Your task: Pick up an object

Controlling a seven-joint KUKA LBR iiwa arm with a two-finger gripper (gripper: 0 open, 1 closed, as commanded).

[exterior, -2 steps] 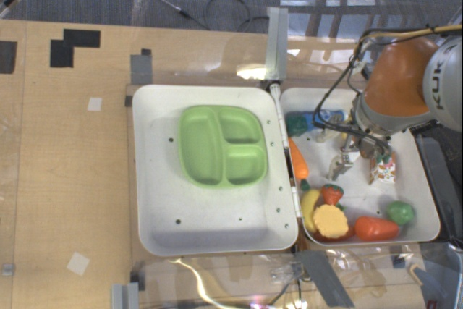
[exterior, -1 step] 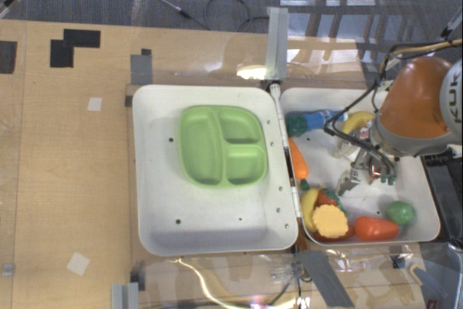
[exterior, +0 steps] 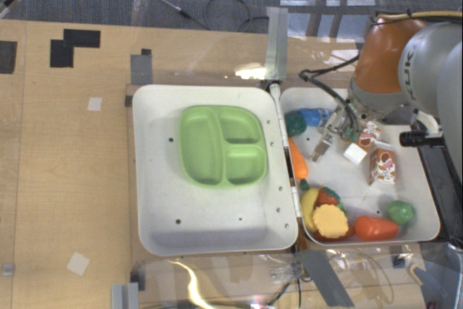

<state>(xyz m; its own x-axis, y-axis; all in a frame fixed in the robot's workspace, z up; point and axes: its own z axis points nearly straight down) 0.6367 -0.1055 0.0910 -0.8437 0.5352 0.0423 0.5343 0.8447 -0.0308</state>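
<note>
- Nearest the camera, along the front wall of the right bin (exterior: 427, 228), lay a row of toy foods: a yellow corn piece (exterior: 330, 221), a red-orange pepper (exterior: 375, 228) beside it, and a green round item (exterior: 400, 212) at the right corner.
- A yellow and red piece (exterior: 315, 199) sat just behind the corn piece, near the divider between the bins.
- In the left bin (exterior: 159, 177), a green divided plate (exterior: 222, 145) rested flat near the centre.
- An orange carrot (exterior: 297, 161) lay along the right bin's left wall.
- A small printed carton (exterior: 383, 166) stood right of centre, with a white cube (exterior: 354, 153) just beside it.
- The pincer (exterior: 323, 145) hung over the middle of the right bin, angled down to the left; its fingers appeared closed with nothing visible between them, though the view was small.
- A teal item (exterior: 295, 124) and a blue item (exterior: 312, 116) lay at the far left corner.
- The grey arm (exterior: 427, 69) reached in from the right above the table (exterior: 65, 177).
</note>
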